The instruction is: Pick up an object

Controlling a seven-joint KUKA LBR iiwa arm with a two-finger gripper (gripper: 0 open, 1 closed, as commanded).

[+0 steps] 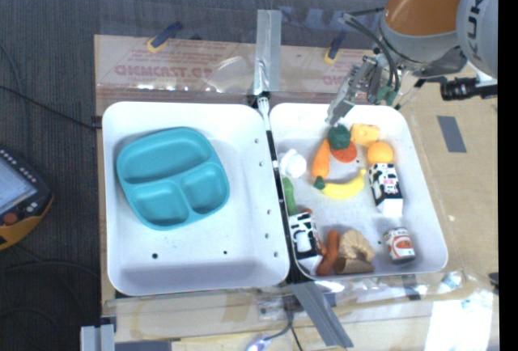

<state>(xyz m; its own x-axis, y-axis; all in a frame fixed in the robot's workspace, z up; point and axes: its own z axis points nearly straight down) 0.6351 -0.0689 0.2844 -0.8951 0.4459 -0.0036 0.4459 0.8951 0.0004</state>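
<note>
Overhead, gripper [338, 116] above strawberry [343, 143] (green-capped), right bin [421, 179]

Two bins side by side: the left bin [121, 260] holds a divided tray [171, 176], the right bin [421, 179] holds clustered toy foods, with the gripper [338, 111] over its far edge.

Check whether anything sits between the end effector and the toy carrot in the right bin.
Nothing visible does. The end effector hangs just above the carrot's green top; the carrot lies beside a banana and an orange.
</note>
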